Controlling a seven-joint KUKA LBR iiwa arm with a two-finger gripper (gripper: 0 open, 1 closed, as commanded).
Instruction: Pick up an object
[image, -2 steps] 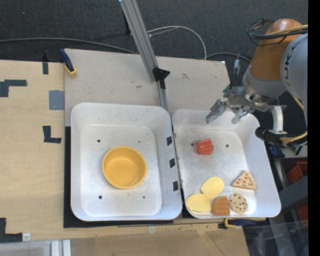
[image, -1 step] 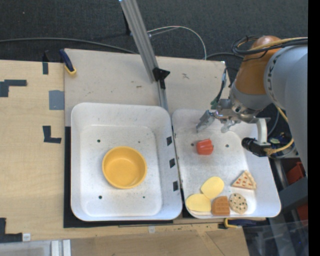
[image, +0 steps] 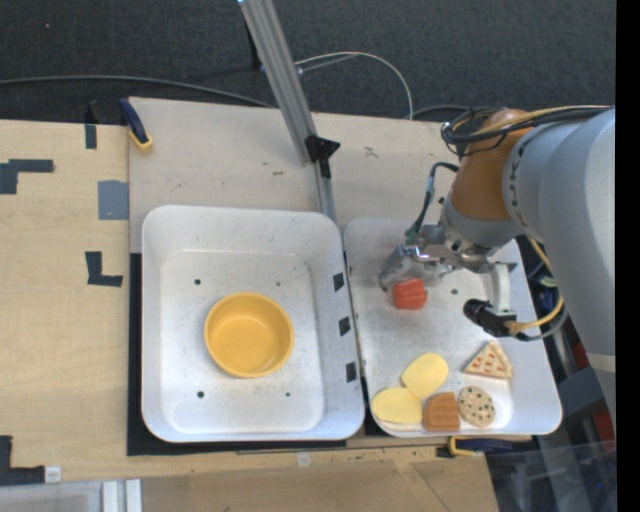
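A small red-orange object (image: 409, 294) lies in the upper part of the right bin (image: 376, 340). My gripper (image: 405, 268) sits low over the bin, right above and touching the top edge of that red object; the wrist hides how its tips stand. Toy foods cluster along the bin's front: two pale yellow chips (image: 425, 373) (image: 397, 406), a brown waffle square (image: 440, 411), a chocolate-chip cookie (image: 476, 406) and a pizza slice (image: 488, 361). A yellow bowl (image: 249, 333) stands in the left bin (image: 170, 300).
The grey arm with its orange band (image: 490, 180) comes in from the right over the right bin's far corner. A slanted metal pole (image: 290, 90) crosses the bench at the back. A ridge with black clips (image: 345, 325) divides the two bins.
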